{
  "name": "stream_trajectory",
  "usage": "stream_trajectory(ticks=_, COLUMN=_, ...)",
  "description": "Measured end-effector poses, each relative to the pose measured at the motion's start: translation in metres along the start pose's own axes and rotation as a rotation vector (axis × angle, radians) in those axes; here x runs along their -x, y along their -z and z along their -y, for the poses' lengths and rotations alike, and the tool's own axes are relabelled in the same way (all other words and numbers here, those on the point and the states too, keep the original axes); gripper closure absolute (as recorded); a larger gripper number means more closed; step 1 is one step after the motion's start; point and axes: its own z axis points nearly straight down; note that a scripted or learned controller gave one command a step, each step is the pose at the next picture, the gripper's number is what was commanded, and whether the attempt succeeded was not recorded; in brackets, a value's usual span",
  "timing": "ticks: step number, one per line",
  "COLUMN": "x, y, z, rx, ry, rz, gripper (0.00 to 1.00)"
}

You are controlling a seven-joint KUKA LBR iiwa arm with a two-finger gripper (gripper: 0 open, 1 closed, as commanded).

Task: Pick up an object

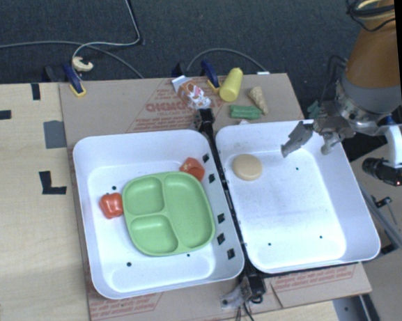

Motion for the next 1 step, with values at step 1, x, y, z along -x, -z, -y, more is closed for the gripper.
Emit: stream_trajectory(ticks=1, x=-0.0323, y=-0.0947, z=-0.0347, rx=-0.003, ry=0.0, rz=-0.001, gripper=0.0)
